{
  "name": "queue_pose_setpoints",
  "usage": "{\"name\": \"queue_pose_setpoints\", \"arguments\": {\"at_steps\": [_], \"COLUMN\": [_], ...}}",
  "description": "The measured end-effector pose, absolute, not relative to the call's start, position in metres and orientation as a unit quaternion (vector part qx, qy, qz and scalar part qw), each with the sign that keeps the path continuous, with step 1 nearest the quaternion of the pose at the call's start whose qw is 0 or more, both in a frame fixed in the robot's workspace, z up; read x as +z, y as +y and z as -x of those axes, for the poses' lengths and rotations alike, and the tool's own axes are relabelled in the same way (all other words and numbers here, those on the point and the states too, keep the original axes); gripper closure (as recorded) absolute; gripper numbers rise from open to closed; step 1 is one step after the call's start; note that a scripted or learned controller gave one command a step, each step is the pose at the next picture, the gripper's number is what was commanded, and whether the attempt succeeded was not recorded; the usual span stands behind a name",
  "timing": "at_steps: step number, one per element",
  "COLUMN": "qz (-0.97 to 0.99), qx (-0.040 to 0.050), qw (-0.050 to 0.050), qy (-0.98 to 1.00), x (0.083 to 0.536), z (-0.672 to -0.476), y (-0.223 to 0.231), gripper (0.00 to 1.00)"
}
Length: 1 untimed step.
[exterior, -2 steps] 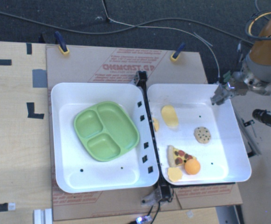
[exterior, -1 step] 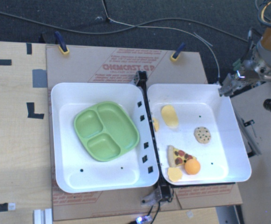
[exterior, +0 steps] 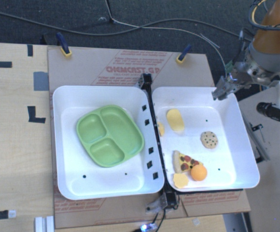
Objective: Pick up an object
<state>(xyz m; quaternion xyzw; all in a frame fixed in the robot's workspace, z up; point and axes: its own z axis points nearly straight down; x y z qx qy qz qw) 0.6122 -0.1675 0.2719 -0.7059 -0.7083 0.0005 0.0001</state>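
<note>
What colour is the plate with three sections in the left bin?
The divided plate is light green all over, seen clearly in the camera view.

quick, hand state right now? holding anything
hand: over the right bin's far right corner, nothing seen held; open or closed cannot be told.

Bright, even light from overhead; white bins [exterior: 67,144] glare slightly, shadows stay soft, and the whole picture looks a little blurry.
</note>
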Motion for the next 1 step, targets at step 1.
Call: {"name": "queue_pose_setpoints", "arguments": {"at_steps": [1], "qz": [0.706], "qx": [0.0006], "qw": [0.000], "qy": [-0.709], "x": [0.2598], "z": [-0.6173], "y": [-0.1245], "gripper": [1.00]}}
